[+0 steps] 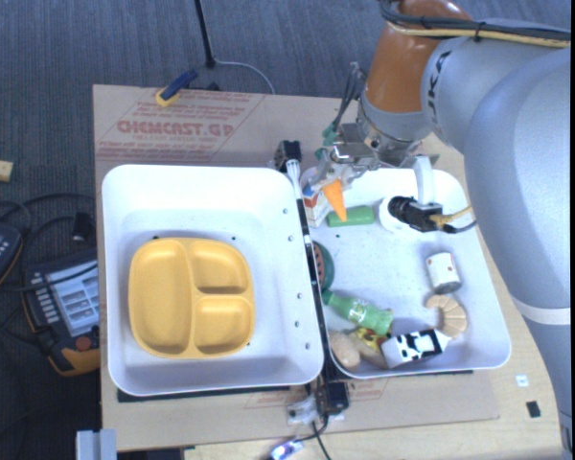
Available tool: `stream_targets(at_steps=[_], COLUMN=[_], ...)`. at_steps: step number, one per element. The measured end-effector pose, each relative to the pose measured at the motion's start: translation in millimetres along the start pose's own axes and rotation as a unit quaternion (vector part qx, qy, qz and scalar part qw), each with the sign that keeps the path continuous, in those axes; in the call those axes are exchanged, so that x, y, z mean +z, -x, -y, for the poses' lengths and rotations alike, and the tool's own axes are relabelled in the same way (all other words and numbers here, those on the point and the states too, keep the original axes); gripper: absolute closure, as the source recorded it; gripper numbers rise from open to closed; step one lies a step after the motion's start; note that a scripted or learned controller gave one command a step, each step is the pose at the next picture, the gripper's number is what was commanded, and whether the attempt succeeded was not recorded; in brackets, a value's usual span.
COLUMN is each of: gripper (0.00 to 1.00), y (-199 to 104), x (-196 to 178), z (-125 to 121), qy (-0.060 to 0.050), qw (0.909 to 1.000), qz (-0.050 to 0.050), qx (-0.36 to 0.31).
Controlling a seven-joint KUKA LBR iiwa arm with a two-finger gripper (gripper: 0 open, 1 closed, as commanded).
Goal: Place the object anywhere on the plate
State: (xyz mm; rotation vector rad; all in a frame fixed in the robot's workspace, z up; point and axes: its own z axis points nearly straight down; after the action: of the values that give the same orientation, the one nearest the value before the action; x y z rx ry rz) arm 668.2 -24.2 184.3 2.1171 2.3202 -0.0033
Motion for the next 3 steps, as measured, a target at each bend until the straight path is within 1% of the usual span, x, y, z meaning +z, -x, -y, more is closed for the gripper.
stream_targets(at_steps=[1,2,3], gripper=[1.0,0.0,0.0], y=[-84.9,-84.6,-84.6], x=[-32.1,-32.1,-32.1], z=[62.4,62.5,62.5], qy=[-0.001,-0.001,-0.001], qw=[0.9891,0.9891,0.9891], qz=[-0.001,-0.001,-0.001], qx=[0.147,0.148,0.148])
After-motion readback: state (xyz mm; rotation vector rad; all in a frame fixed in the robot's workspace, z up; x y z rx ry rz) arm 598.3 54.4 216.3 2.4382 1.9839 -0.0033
